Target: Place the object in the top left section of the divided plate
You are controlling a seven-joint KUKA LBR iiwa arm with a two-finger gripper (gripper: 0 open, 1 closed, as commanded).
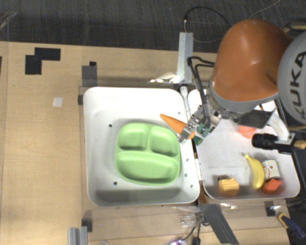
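Nearest, the right bin (290, 185) holds what I am leaving alone: a yellow-orange block (228, 186) at its near left, a banana (254, 170) and a small red-and-white item (271, 179) at its near right, and a pinkish piece (247, 131) farther back, partly under my arm.

In the left bin (97, 152) the green divided plate (147, 153) lies flat near the middle, its one wide section on the near side and two smaller sections on the far side. The far-left section is my target, and it looks bare.

Farther back, at the wall between the bins, my gripper (187, 132) is closed on the carrot (174, 122). Its thick end sits between my fingers and its tip points left and away, lying level or nearly so. It hangs over the left bin just off the plate's far-right corner, not yet above any section.

Judgement: transport is mid-way. I hold the thick end so the taper projects clear ahead of my fingers. What remains is travel leftward across the far-right section. Risk: releasing early puts it in the wrong compartment.
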